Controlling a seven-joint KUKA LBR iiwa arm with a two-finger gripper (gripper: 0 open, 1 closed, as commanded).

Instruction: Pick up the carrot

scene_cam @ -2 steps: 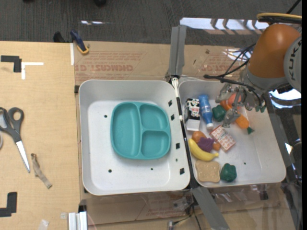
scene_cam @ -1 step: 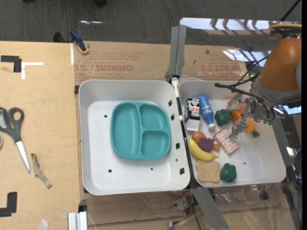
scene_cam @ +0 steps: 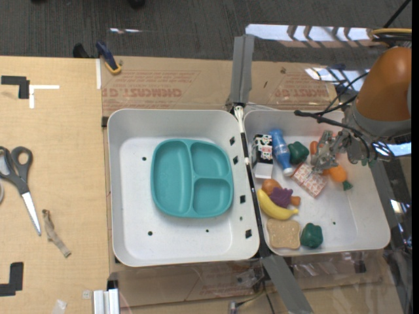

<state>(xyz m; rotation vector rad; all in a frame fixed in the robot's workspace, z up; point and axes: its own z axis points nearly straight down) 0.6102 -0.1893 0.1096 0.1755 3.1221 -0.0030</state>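
Over the right bin (scene_cam: 366,237) your gripper (scene_cam: 325,157) hangs low; you cannot tell how its jaws stand. Your carrot (scene_cam: 338,174) lies just beside its tip, near the pink packet (scene_cam: 309,179), well apart from the banana (scene_cam: 275,206).

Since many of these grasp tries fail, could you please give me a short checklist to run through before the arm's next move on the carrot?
1. Carrot located in right bin: ok.
2. Gripper positioned beside the carrot: ok.
3. Carrot between the fingers: cannot tell.
4. Carrot lifted off the bin floor: cannot tell.
5. Neighbours apart from the carrot: not ok, pink block lies close beside the gripper.
6. Teal tray away from the work area: ok.
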